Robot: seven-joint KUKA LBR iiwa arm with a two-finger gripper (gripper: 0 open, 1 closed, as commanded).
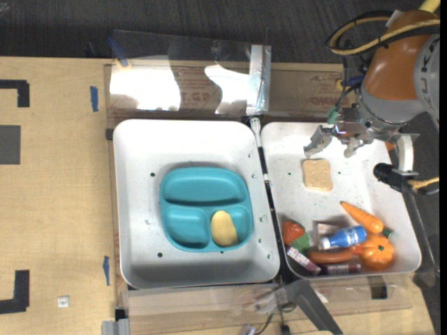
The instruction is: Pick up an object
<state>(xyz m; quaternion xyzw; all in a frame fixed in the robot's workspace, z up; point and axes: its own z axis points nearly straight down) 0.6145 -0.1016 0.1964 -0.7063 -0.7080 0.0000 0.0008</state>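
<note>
i've got the gripper point(335, 142) hanging over the far end of the right bin point(408, 260), fingers spread apart and nothing between them — released, not gripping. the nearest candidate is the slice of toast point(318, 174), lying flat and alone on the bin floor just in front of the fingertips, with bare white around it. that's my judgement for why the arm sits here: the toast is the one thing in this bin with room on every side for two fingers to come down.

the rest is a jumble at the near end — an orange carrot point(362, 216) lying at a slant, a blue-and-white bottle point(342, 239) under it, a round orange piece point(378, 254), something red point(293, 229) at the left wall, all touching or overlapping. awkward to grab cleanly.

over in the left bin point(133, 152) a teal divided tray point(202, 187) holds a yellow potato-like lump point(223, 228) in its near right compartment, well apart from the arm.

the toast is thin and flat, so i reckon the fingers could slide over it rather than catch it.
</note>
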